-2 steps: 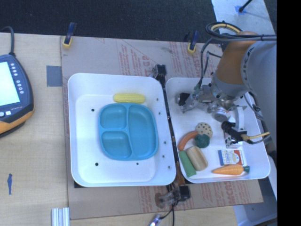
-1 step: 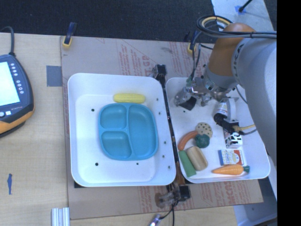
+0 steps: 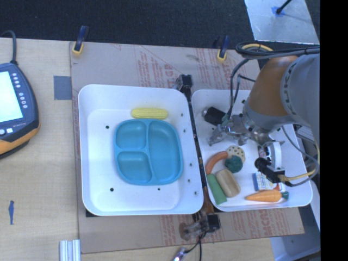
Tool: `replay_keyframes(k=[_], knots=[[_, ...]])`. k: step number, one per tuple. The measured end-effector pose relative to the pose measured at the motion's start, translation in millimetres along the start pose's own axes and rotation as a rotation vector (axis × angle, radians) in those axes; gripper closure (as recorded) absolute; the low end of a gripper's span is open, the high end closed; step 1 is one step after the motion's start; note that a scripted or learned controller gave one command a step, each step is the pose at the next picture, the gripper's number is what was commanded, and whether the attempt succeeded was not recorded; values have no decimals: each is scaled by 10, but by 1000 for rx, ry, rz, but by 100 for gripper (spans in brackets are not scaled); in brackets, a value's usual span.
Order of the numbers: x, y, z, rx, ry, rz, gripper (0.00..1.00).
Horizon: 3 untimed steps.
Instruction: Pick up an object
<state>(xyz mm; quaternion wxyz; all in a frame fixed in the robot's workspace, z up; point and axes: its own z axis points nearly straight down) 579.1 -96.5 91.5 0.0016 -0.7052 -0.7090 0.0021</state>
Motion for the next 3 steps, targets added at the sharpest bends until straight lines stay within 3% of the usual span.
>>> replay_keyframes(k=[1,2,3], knots=[[-1,771,-9,-2,1,2,0],[-7,770,-112,0,1,-2,100],[554,511,-1015,-3,2,1,100]])
